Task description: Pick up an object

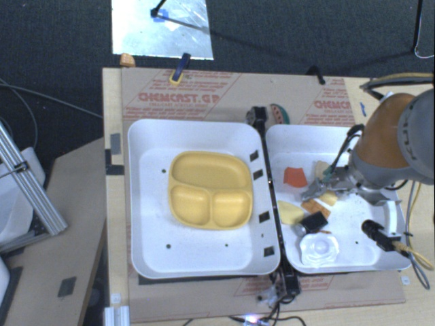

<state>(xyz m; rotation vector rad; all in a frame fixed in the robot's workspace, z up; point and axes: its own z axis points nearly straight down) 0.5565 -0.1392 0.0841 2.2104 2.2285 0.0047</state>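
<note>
So, the gripper (325,184) is seen down low in the right bin (353,136), reached in from the right side and parked over the little pile of stuff near the bin's middle. How far it's opened can't be told from this angle, since the tip is lost against the clutter, and nothing can be seen clamped in it. Right at its front side, a pale yellow block (329,198) and a tan piece (315,206) are found next to each other. These look like the closest things to it, though actual contact can't be made out. An orange-red piece (296,176) is laid flat just left of the gripper, a bit apart from it. A yellow wedge (290,213) is placed near the bin's left wall, with a black block (314,221) just beside it. A white crumpled thing (319,248) is sat in front of that, near the bin's front edge. The left bin (146,182) is taken up by a yellow divided plate (209,189), set flat around its middle and well apart from the arm
</note>
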